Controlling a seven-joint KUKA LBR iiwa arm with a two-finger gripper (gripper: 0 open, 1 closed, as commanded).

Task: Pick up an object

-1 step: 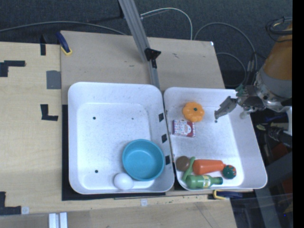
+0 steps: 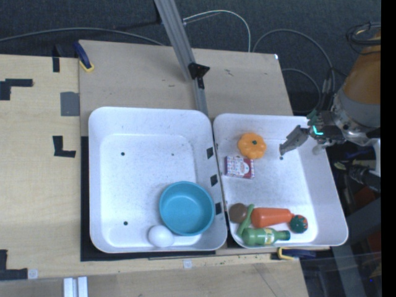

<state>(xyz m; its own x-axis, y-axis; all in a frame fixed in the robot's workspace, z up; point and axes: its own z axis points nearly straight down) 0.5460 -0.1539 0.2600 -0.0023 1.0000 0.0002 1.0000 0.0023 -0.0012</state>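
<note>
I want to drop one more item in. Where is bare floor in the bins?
Left bin: open behind the blue bowl and ball. Right bin: bare right of the packet; its front edge around the carrot is crowded.

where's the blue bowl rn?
Blue bowl sits in the left bin, near its front right corner, with the white ball touching its front left.
</note>
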